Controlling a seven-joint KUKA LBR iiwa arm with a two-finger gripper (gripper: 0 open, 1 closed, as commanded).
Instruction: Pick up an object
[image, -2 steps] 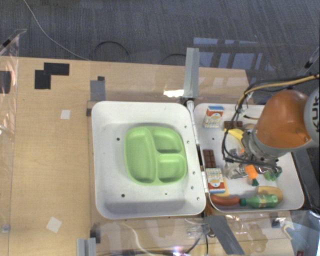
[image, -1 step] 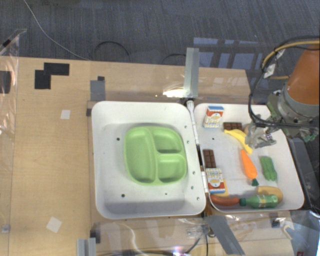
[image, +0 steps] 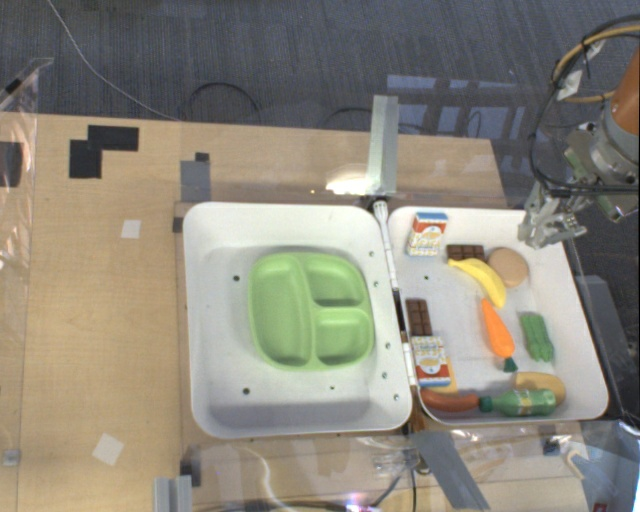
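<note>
near: green bottle (image: 521, 403) and sausage (image: 452, 402) along right bin (image: 590, 340) front wall | mid: we see carrot (image: 497, 330), long axis front-to-back | far: banana (image: 484, 280), round bun (image: 508, 267) just left and nearer of gripper (image: 545, 232) | fingers: we cannot tell their spread, nothing seen between them

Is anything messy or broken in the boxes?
Nothing looks broken or spilled. The toy food lies scattered in the right bin, and the green tray sits flat in the left bin. The hand hovers at the right bin's far corner.
</note>
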